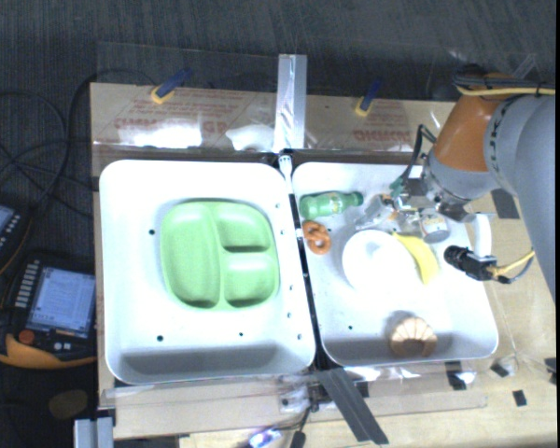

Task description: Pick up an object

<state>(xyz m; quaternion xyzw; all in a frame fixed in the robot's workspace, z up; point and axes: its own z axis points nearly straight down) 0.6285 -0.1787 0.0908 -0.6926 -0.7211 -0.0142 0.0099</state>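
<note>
White plastic forms both shallow bins on the bench. The left bin holds a green divided tray, lying flat near its centre with three compartments visible. The right bin holds the loose items. A green bottle lies on its side along the far wall, close to the divider between the bins. Just in front of it, against the divider, sits a small orange pretzel-shaped piece. A round white plate rests near the middle of the bin floor, and a yellow banana lies along the plate's right edge, touching or very nearly touching it. A tan ridged object resembling a shell or pastry sits well apart from the others, near the bin's front wall. The arm enters from the right, its orange band over the far right corner of the right bin. The gripper is low over the bin's far right area, just beyond the top end of the banana and the plate's upper right rim. The view there is cluttered by metal parts and glare; whether the claw is apart or together cannot be told, and nothing can be confirmed within it. A black fitting with a cable shows just right of the banana.
</note>
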